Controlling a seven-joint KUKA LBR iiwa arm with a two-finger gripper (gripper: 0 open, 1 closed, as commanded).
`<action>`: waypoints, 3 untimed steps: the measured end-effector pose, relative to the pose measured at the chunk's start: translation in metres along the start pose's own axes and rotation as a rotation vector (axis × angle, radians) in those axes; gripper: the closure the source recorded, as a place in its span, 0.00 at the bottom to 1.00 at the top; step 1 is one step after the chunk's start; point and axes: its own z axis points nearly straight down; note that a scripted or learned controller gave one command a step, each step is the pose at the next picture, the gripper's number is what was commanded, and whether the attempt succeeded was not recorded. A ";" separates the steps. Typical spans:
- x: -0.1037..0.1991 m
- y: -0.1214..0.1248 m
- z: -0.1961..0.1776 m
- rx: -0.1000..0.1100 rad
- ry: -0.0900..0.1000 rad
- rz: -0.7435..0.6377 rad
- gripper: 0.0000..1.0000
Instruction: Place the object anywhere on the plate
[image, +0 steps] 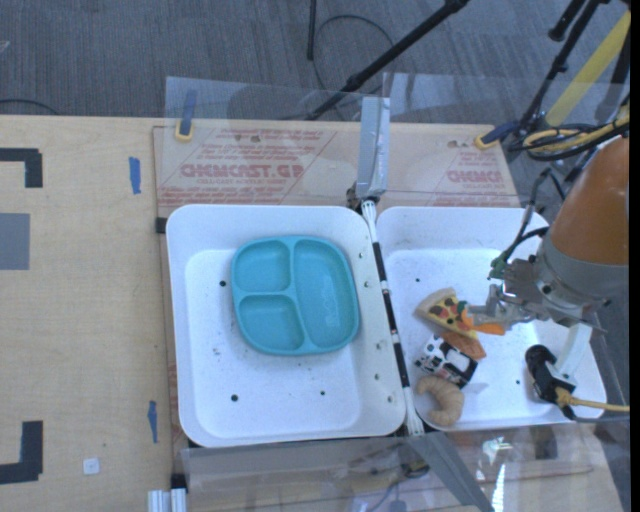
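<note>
Tan, curled pastry-shaped toy (442, 398) sits closest to the camera, right at the front edge of the right-hand shallow white bin (450, 250), over by the wall it shares with the other bin. Just behind it, pretty much touching, there's a small black-and-white blocky thing (447, 360); too small for me to say what it is.

Next back is a toy pizza slice (447, 310), yellow crust with red and dark toppings, lying flat. A thin orange strip (487, 327) pokes out from beside it toward the arm.

The two-finger gripper (500, 308) is down low in that same bin, right next to the pizza slice and just above the orange strip. Honestly can't tell if the claw is spread or pinching anything, since the metal bits blur together. The grey arm with its orange band (590, 230) comes in from the right.

Over in the left white bin (200, 380), the teal plastic plate with three compartments (296, 295) lies flat around the middle, well apart from all the toys, nothing on it.

Further back, a clear plastic sheet with red lettering (250, 165) lies on the wooden bench (80, 300) behind both bins.
</note>
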 end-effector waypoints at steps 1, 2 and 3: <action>0.081 0.019 0.008 -0.003 -0.003 -0.182 1.00; 0.161 0.020 0.007 -0.003 -0.002 -0.193 1.00; 0.161 0.020 0.008 -0.003 -0.003 -0.192 0.00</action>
